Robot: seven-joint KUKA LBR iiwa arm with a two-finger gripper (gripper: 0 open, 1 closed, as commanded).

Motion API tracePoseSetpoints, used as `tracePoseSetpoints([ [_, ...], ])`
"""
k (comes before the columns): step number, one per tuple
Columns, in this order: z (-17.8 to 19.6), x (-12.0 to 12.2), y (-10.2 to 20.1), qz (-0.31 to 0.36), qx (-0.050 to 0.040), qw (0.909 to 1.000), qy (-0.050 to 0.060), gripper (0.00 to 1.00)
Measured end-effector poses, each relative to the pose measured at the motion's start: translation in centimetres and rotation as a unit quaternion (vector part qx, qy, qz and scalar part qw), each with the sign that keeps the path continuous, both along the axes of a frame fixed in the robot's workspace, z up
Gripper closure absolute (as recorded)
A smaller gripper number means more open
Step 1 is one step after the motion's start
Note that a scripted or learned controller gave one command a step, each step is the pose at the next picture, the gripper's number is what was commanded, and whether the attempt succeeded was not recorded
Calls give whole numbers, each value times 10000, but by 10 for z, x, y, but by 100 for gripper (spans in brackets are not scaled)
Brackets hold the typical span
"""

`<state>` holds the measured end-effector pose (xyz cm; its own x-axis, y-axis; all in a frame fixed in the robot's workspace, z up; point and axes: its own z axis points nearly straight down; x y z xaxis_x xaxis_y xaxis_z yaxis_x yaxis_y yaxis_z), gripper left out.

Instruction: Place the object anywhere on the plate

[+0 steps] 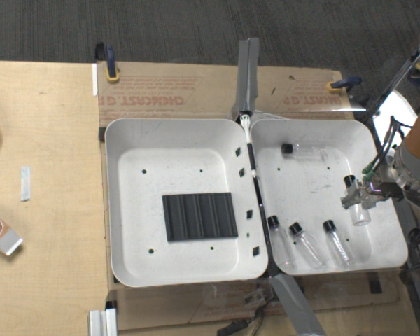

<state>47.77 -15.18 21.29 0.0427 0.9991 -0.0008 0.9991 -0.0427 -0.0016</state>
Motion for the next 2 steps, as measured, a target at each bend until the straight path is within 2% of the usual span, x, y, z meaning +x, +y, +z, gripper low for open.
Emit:
tracePoseSetpoints([
  [1,41,0,74,-396,-5,9992,2,100],
  [2,119,0,154,218,-9,9998,5,100],
])
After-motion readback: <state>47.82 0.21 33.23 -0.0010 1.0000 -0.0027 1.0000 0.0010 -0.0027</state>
